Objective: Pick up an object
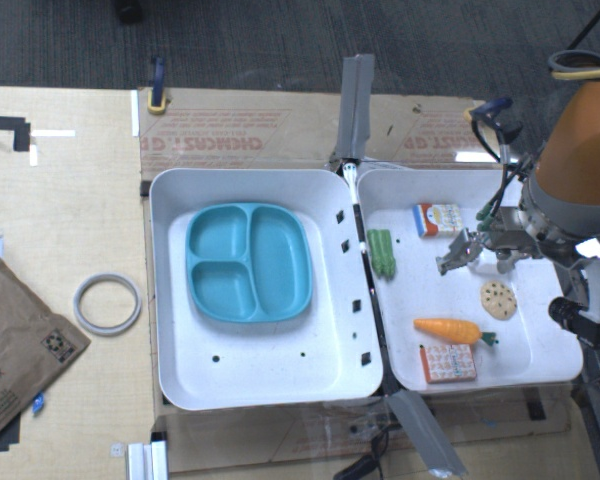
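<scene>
Carrot point(448, 330): orange toy with a green stalk end, lying flat in the right bin point(400, 358), near its front.
Arm: reaches in from the right, slanting down over the right bin.
Gripper point(460, 256): fingers spread, nothing between them, above bare floor.
Nearby: cookie point(498, 299), small red carton point(439, 219), flat red box point(448, 364), green vegetable point(382, 253).
Left bin point(165, 268): teal divided plate point(249, 263).

Open floor mid right bin point(540, 373), ringed by cookie point(498, 299), carrot point(448, 330), cucumber point(382, 253), carton point(439, 219).
</scene>
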Available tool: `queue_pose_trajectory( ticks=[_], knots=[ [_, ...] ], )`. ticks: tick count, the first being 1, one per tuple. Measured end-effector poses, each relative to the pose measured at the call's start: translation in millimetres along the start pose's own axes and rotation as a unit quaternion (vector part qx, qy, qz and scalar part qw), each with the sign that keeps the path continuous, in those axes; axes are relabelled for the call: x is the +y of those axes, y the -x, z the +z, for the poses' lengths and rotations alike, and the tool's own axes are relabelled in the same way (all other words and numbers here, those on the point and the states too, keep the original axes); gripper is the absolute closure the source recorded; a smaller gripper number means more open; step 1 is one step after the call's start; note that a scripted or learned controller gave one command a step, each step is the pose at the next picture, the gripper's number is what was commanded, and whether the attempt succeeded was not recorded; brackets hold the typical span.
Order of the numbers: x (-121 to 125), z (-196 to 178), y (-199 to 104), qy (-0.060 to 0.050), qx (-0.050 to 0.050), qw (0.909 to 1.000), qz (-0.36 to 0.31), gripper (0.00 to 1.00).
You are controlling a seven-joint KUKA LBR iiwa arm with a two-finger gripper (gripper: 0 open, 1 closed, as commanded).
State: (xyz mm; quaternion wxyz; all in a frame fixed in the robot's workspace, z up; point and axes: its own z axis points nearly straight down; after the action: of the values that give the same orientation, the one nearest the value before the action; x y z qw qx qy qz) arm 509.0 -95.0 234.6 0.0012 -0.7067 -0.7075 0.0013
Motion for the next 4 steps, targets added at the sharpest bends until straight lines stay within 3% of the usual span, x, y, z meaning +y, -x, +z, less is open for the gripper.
queue_pose_trajectory(
  ticks=[1,2,3,4],
  knots=[
    [-31.8,91.5,15.7,0.0,0.0,0.9986,0.052,0.0],
    [-31.7,144.0,-1.6,0.0,0.0,0.9999,0.011,0.0],
    [-31.8,135.6,-0.4,0.0,0.0,0.9999,0.013,1.0],
    [7.8,21.3,-50.8,0.0,-0.001,0.999,0.044,1.0]
  ],
)
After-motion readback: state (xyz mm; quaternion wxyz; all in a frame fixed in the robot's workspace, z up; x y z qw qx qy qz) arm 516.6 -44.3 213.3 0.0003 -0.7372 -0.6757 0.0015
